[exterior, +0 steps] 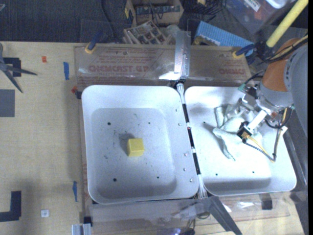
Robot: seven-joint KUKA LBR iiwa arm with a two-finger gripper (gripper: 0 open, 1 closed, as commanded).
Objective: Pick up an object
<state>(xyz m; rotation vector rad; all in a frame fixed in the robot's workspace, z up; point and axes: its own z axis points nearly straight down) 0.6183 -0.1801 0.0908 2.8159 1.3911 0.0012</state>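
A small yellow cube (136, 147) lies near the middle of the left bin (93, 146). My gripper (221, 129) hangs low over the floor of the right bin (244, 180), in its middle part, far to the right of the cube. Its pale fingers (218, 114) stand spread apart, so it is open, and nothing shows between them. The grey arm with its orange band (275, 77) reaches in from the right above that bin.
A raised divider (188, 136) runs between the two bins. Cables (266, 148) trail from the wrist over the right bin. Clear plastic sheeting (146, 67) lies behind the bins, with clutter and boxes (151, 13) beyond the bench.
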